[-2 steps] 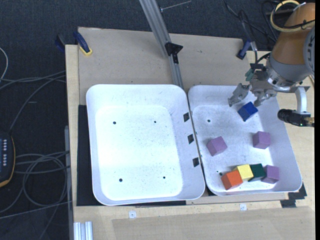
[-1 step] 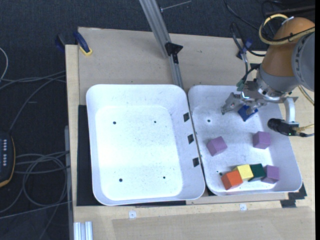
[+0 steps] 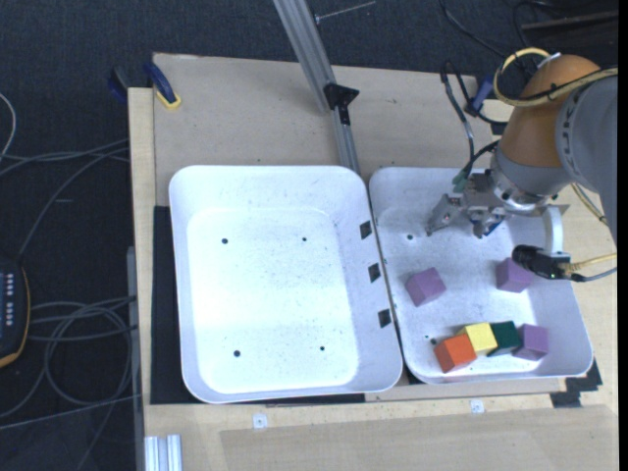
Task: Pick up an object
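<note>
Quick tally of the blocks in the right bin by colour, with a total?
Purple blocks: 3
Orange block: 1
Yellow block: 1
Green block: 1
Total: 6, all in the right bin

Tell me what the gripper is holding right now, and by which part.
Nothing: the gripper hangs over bare floor of the right bin, with no block between its fingers.

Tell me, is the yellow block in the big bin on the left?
No, the yellow block sits in the right bin, in a row between the orange block and the green block.
</note>
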`<state>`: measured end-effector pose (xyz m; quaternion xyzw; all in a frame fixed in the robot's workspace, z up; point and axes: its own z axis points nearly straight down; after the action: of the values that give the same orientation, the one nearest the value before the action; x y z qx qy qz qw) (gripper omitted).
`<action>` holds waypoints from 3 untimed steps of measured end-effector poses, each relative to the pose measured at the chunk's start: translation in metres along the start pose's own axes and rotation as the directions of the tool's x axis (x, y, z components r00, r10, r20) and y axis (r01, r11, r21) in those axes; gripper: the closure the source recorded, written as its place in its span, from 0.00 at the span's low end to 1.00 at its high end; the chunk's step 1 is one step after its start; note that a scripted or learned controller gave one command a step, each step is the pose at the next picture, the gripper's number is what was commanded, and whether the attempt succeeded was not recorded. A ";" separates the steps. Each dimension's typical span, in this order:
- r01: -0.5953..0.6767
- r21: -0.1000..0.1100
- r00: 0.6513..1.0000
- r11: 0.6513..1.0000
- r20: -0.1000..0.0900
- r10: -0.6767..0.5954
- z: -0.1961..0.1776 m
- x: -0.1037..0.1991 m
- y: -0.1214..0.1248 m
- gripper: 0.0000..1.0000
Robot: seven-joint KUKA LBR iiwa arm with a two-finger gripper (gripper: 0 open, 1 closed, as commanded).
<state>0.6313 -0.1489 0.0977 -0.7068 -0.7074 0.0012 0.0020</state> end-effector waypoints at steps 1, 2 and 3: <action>0.001 -0.006 1.000 1.000 0.000 -0.001 -0.014 0.000 0.002 1.00; 0.002 -0.012 1.000 1.000 0.002 -0.002 -0.060 0.002 0.009 1.00; 0.001 -0.014 1.000 1.000 0.003 -0.001 -0.125 0.004 0.007 1.00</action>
<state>0.6390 -0.1452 0.2224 -0.7064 -0.7078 -0.0027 -0.0040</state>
